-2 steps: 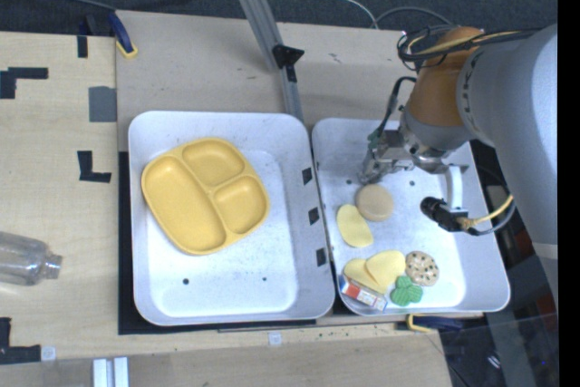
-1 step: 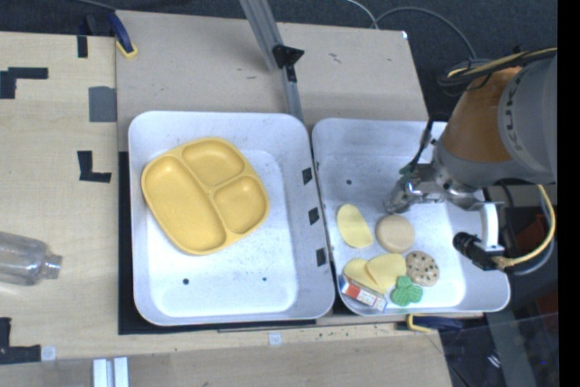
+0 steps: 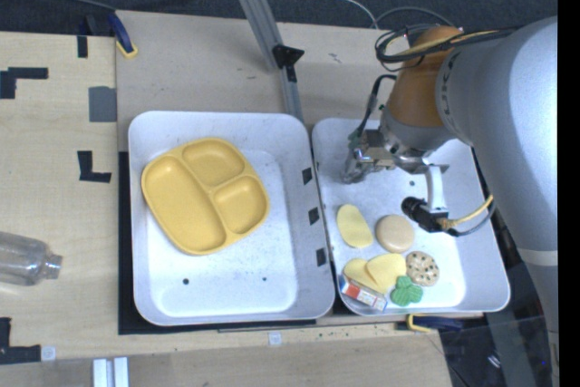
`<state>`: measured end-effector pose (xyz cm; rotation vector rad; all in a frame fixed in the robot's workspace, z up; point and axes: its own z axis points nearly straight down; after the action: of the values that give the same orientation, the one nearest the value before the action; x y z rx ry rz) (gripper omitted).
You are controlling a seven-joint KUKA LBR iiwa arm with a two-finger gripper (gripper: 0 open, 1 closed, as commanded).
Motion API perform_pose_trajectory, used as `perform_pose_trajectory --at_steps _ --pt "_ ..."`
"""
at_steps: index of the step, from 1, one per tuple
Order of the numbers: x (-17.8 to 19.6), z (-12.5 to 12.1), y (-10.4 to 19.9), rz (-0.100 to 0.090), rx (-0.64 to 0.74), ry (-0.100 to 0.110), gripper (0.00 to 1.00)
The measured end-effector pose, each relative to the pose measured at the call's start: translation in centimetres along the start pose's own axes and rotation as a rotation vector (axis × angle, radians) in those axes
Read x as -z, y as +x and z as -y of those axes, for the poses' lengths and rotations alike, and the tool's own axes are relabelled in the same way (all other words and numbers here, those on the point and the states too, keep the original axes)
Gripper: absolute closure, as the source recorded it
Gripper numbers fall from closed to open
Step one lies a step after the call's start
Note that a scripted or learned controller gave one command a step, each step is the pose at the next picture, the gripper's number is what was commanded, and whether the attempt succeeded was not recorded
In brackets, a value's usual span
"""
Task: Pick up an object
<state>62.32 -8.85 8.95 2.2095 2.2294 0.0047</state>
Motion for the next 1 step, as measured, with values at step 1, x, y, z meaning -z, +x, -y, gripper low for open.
perform_pose_trajectory --at_steps 1 --pt "0.08 4.73 -3.15 0.001 -0.011 0.004 1.00"
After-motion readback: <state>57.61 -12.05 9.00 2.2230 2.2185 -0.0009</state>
